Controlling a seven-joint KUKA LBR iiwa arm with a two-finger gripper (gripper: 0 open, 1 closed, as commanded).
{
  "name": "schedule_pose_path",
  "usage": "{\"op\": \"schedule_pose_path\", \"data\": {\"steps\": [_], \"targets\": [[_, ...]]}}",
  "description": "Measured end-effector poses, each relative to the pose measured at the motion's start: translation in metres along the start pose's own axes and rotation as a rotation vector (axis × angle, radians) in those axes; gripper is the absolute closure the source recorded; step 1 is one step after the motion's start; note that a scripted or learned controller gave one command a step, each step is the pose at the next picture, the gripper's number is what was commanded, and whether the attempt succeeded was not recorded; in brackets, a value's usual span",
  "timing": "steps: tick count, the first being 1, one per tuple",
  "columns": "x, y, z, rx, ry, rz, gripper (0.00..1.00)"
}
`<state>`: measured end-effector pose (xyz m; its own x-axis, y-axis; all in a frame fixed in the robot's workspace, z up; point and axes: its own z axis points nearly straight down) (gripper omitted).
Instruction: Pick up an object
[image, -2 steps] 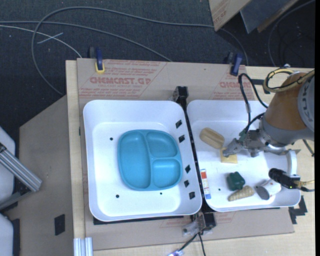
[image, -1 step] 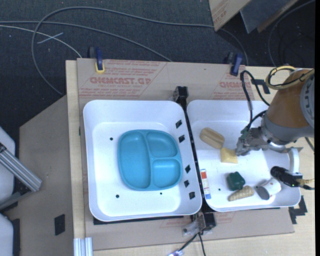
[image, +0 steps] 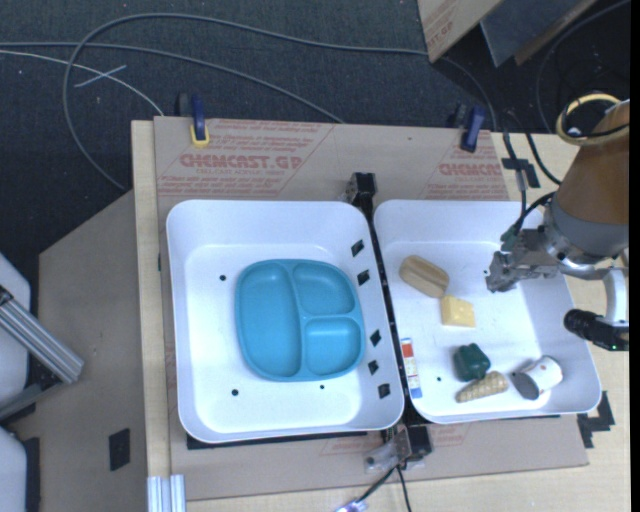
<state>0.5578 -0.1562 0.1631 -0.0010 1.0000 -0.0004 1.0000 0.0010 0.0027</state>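
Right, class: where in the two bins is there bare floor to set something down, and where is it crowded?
Free: the left bin floor around the blue plate, and the right bin's far strip. Crowded: its near corner with the green block, cone and cup.

Printed in red capitals on the brown board (image: 300, 150) beneath the two bins: "CHEMCAST GP", readable above the left bin (image: 200, 300), with a smaller red line under it too fine to make out. Repeated, partly hidden, above the right bin (image: 480, 212). Faint red print also along the board's front edge, illegible.
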Motion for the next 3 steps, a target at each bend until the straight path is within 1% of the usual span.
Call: {"op": "schedule_pose_path", "data": {"steps": [1,2,3], "targets": [[0.008,0.002,-0.059,-0.001,0.000,-0.001,1.00],[0.006,-0.006,-0.115,-0.001,-0.001,-0.001,1.00],[0.052,0.011,-0.096,0.005,0.002,-0.003,1.00]]}}
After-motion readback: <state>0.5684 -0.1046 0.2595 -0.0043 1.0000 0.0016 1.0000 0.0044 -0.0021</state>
